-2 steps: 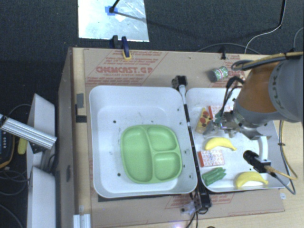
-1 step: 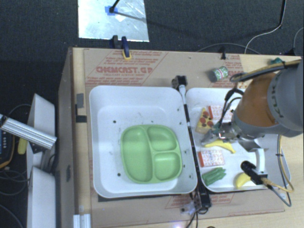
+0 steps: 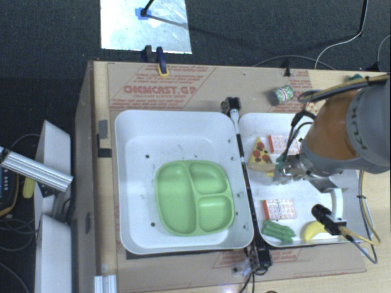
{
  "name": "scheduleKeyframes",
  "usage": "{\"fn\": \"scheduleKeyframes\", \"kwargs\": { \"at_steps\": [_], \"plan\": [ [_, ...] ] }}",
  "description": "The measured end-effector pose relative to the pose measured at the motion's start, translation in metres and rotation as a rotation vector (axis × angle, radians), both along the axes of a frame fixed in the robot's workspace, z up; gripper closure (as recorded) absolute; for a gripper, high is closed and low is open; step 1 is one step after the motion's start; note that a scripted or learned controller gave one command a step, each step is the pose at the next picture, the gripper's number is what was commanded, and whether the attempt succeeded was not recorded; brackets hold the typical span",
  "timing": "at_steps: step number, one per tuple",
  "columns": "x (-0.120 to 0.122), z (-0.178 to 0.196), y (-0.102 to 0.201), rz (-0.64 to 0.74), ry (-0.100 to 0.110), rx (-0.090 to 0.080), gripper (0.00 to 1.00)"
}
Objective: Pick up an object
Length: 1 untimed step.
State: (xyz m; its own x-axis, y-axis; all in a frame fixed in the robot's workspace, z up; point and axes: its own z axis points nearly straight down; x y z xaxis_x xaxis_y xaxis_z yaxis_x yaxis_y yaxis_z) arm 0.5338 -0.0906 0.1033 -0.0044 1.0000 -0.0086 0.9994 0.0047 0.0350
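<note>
The right bin holds a toy pizza slice by its left wall. A red-and-white packet lies nearer the front. At the front edge are a green toy vegetable and a yellow banana. Another red-and-white packet shows partly behind the arm. My gripper is low in the right bin, just right of and below the pizza slice, close to its lower corner. The wrist hides what is beneath it.
The left bin carries a green divided plate. A small green-and-white can lies on the bench behind the right bin. The grey and orange arm covers the right bin's far right part.
</note>
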Motion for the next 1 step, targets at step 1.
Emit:
{"fn": "scheduleKeyframes", "kwargs": {
  "at_steps": [1],
  "plan": [
    [-0.0002, -0.0002, 0.0000, 0.000, 0.001, 0.000, 0.00]
  ]
}}
